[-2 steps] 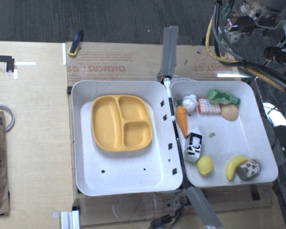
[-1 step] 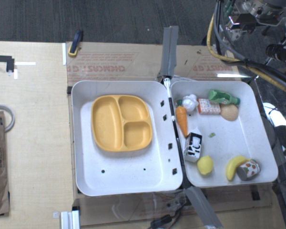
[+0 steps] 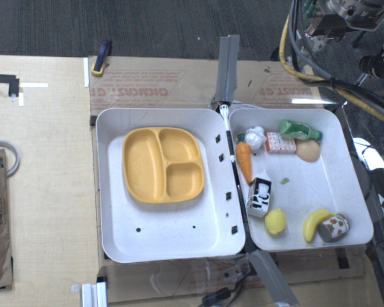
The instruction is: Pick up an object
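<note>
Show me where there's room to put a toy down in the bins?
Left bin: bare floor below the yellow plate. Right bin: bare middle, between the potato and the banana. Crowded: its top edge and by the carrot.

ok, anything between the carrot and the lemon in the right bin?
Yes. In the camera view, a black-and-white carton lies between the carrot and the lemon.
</note>
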You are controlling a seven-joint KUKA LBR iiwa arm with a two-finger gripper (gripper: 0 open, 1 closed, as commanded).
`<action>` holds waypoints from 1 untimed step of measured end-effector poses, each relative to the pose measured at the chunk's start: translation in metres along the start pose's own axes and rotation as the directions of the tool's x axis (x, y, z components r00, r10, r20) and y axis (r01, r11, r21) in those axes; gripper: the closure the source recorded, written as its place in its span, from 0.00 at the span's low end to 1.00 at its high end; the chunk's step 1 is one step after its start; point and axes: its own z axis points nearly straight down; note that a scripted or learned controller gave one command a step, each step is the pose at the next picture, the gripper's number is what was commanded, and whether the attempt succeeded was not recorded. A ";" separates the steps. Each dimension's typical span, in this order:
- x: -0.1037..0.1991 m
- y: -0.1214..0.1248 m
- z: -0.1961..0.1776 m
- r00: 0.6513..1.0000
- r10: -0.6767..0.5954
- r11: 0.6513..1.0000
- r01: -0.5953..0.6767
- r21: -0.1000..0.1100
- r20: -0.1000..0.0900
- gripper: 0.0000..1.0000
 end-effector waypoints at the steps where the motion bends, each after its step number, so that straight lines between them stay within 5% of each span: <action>1: 0.024 0.002 0.041 0.994 0.112 0.994 -0.112 -0.005 -0.010 1.00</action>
